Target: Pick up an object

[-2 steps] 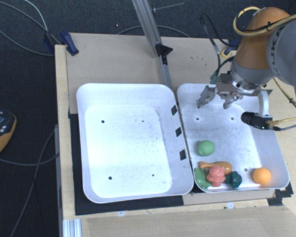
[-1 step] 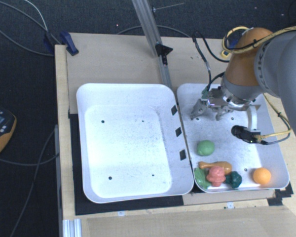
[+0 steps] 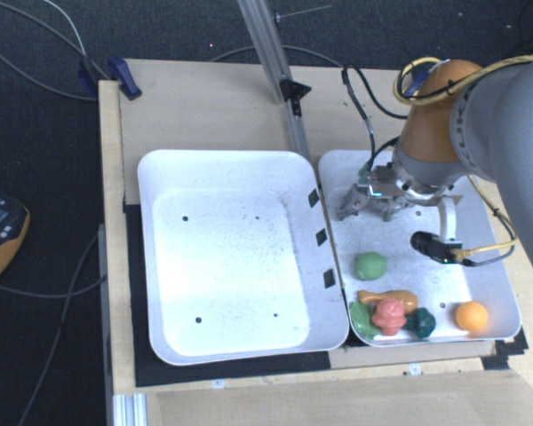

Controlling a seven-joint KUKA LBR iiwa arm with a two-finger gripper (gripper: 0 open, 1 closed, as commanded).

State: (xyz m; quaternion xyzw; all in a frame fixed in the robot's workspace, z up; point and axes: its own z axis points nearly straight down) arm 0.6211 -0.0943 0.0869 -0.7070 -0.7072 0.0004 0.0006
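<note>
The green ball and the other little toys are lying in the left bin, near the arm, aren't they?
Not the left bin. The camera view shows the green ball and the other toys lying in the right bin, near the arm.

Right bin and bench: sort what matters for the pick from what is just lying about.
For the job:
green ball
orange ball
pink toy
yellow toy
dark green toy
right bin
end effector

Lying about:
left bin
blue clamp
metal pole
cables
</note>
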